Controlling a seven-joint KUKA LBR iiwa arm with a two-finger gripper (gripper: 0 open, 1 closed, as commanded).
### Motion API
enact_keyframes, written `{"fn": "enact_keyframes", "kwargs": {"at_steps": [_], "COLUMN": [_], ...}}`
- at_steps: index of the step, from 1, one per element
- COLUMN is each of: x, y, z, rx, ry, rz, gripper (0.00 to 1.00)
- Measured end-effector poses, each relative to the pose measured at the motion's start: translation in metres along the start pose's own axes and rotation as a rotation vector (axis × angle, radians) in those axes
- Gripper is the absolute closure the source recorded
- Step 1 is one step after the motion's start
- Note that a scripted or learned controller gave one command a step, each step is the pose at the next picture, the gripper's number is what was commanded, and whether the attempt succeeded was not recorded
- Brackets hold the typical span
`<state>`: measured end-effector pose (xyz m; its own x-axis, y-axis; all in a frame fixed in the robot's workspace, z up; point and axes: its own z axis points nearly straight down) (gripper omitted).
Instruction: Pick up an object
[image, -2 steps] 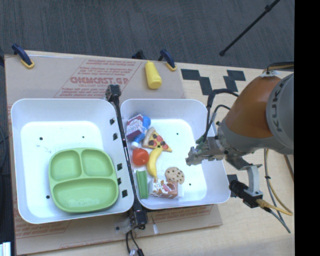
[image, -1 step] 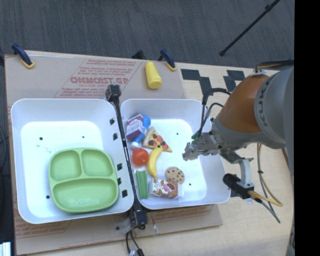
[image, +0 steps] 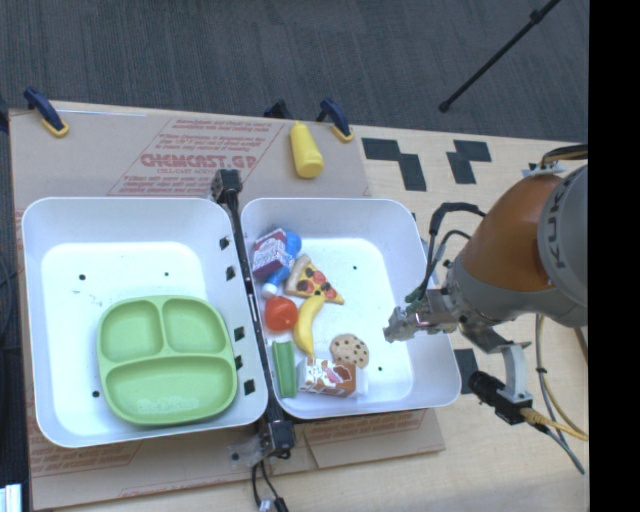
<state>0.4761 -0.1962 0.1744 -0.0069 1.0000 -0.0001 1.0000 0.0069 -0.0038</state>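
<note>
The right bin holds a cluster of toy food along its left side: a blue and purple packet, a pizza slice, a red tomato, a yellow banana, a chocolate-chip cookie, a green stick and a red-and-white snack pack. My gripper hangs over the right part of that bin, to the right of the cookie and apart from it. Nothing shows between its tips.
The left bin carries a green divided plate. A yellow cylinder lies on the cardboard behind the bins. Blue clamps hold the board's far edge. The arm's cables run along the right side.
</note>
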Motion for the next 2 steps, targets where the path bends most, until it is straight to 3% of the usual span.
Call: {"fn": "enact_keyframes", "kwargs": {"at_steps": [1,2], "x": [-0.006,-0.015], "y": [0.023,0.047], "z": [-0.03,-0.023], "rx": [-0.003,-0.003], "ry": [0.001,0.001], "rz": [0.002,0.001], "gripper": [1.0,1.0]}}
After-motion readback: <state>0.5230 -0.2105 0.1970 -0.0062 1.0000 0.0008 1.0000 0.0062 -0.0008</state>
